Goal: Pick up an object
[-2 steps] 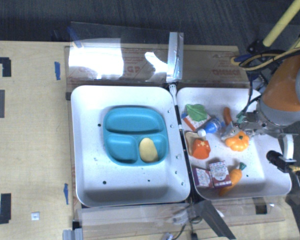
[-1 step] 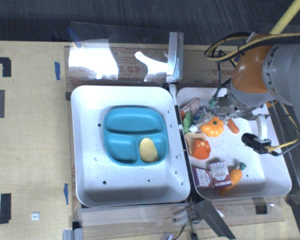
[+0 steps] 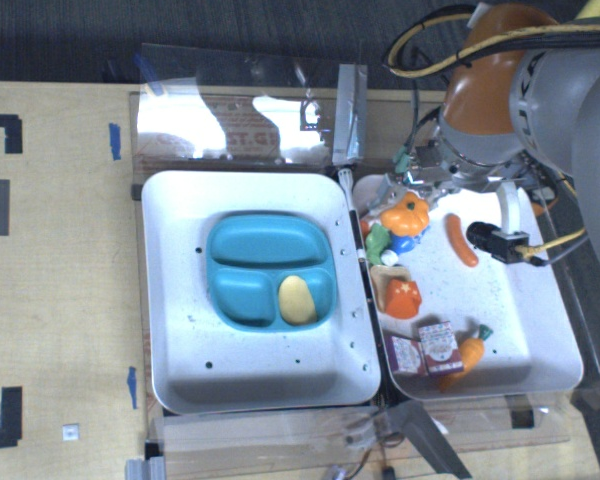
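My gripper point(image 3: 416, 180) hangs under the grey and orange wrist, over the far left corner of the right bin point(image 3: 540, 313). Just below it lies an orange toy with a blue part point(image 3: 408, 218), with a green piece point(image 3: 378, 241) next to it at the bin's left wall. An orange-red sausage point(image 3: 461, 240) lies to the right of these. Nearer the front are a red pepper point(image 3: 402, 297), a maroon box point(image 3: 435, 347) and a small carrot point(image 3: 471, 350). The wrist hides the gripper's tips.
The left bin point(image 3: 170, 288) holds a blue divided tray point(image 3: 260, 258) with a yellow egg-shaped toy point(image 3: 297, 299) in its right compartment. A black fitting on a yellow cable point(image 3: 498, 239) hangs over the right bin. A metal divider point(image 3: 365, 278) separates the bins.
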Motion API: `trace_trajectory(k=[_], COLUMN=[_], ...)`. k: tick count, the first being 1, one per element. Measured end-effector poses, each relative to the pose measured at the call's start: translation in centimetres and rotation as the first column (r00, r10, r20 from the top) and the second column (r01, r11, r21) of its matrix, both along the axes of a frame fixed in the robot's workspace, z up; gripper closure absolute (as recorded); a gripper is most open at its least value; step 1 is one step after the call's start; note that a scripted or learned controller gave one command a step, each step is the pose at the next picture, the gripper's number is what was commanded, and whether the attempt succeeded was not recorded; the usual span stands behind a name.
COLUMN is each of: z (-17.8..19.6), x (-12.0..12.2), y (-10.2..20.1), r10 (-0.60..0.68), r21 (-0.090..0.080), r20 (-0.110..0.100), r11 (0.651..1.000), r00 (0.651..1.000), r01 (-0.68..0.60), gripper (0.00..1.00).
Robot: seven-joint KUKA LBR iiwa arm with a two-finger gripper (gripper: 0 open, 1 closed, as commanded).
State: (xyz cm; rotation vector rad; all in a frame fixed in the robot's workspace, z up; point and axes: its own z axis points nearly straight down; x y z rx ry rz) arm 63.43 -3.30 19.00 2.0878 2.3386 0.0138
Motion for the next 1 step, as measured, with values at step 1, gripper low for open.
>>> trace_trajectory(k=[1], z=[0.55], x=[-0.14], y=[-0.18], r10=[-0.001], r21=[-0.003], r20=[-0.006], r11=[1.0], r00=[1.0], r01=[0.001], gripper=[1.0])
